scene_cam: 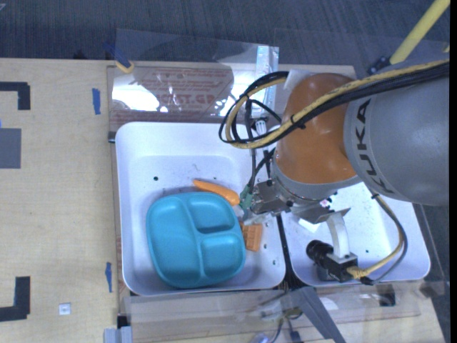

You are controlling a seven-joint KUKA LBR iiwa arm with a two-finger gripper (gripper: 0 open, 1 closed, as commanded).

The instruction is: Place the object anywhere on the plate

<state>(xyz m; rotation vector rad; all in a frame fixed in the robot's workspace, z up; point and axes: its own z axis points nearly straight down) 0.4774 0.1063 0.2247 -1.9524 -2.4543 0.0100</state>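
Grey KUKA arm [407,141], orange band [314,131], yellow/black cables [246,120], blk lettering.

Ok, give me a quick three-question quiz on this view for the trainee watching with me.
1. True or false: the blue plate lies in the left bin.
2. How many compartments does the plate have?
3. The orange carrot-like piece lies: A) in a plate compartment, B) at the plate's far edge, C) in the right bin.

Key: 1 true; 2 three; 3 B.
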